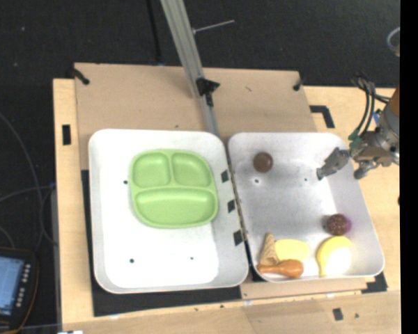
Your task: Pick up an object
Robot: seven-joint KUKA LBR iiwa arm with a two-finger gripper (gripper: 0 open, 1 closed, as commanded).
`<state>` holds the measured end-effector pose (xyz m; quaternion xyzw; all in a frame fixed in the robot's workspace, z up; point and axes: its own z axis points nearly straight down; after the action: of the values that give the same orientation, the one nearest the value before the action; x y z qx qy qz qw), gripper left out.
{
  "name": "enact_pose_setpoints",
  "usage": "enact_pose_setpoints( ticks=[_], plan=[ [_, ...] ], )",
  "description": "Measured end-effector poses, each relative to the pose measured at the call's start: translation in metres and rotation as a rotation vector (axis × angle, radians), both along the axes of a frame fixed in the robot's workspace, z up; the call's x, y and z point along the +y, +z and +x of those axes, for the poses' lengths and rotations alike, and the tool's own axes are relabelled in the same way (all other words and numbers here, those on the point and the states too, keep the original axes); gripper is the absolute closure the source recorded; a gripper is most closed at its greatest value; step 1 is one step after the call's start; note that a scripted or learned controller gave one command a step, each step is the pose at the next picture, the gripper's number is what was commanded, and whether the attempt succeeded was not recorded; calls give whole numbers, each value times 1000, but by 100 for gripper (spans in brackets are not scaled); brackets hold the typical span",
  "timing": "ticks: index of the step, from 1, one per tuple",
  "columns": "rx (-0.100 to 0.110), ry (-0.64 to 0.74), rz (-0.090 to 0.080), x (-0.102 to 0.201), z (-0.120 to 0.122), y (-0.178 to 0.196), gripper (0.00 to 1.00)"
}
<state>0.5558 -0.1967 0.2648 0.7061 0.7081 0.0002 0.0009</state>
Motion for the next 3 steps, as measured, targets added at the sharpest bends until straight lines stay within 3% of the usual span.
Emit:
enact_pose_setpoints(
  ticks=[1, 3],
  plan=[
    [0, 0, 0, 0, 0, 0, 0],
    [7, -4, 1, 3, 3, -105, 0]
  ],
)
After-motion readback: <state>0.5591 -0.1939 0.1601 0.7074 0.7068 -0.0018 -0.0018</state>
